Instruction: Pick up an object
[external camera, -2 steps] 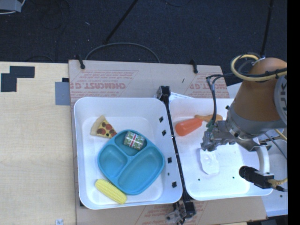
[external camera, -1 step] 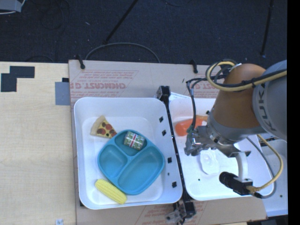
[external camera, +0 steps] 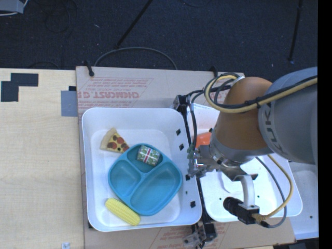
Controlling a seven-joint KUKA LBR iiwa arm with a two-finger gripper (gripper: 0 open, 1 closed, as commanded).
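My arm (external camera: 259, 123): grey with orange band, reaching in over the right bin (external camera: 290, 201), covering much of it. Left bin (external camera: 93, 180): white, holding the items below. Blue divided plate (external camera: 140, 188): centre of left bin. Corn cob (external camera: 122, 211): yellow, near bin's front edge, beside plate. Pizza slice (external camera: 114, 141): bin's upper left. Small green-and-red object (external camera: 149, 155): in plate's top compartment. My jaws: cannot tell whether parted or clenched.
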